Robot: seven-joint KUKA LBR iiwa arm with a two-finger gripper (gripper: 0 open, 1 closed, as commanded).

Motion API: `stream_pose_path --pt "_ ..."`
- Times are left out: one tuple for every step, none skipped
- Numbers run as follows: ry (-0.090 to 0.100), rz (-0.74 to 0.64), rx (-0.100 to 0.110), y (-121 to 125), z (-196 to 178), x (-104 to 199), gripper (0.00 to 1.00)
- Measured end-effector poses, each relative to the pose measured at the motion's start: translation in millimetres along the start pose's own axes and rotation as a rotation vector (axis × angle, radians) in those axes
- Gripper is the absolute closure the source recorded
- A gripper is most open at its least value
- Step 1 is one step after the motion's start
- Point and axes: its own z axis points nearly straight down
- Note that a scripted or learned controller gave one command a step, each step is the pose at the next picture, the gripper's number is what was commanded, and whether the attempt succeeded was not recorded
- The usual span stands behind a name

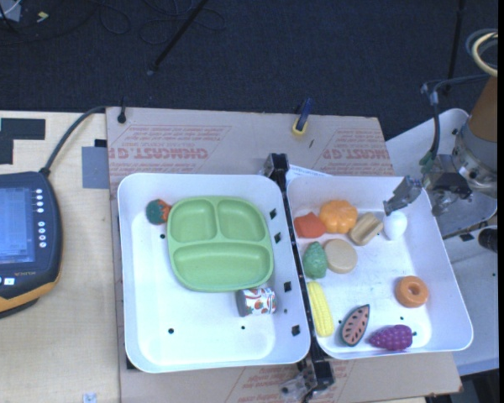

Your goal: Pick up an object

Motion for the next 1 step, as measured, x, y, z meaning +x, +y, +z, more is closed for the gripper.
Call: stream_pose_path --pt "-0.003 -0.002 -0.012 2.0 -7.0 -0.3 0.0"
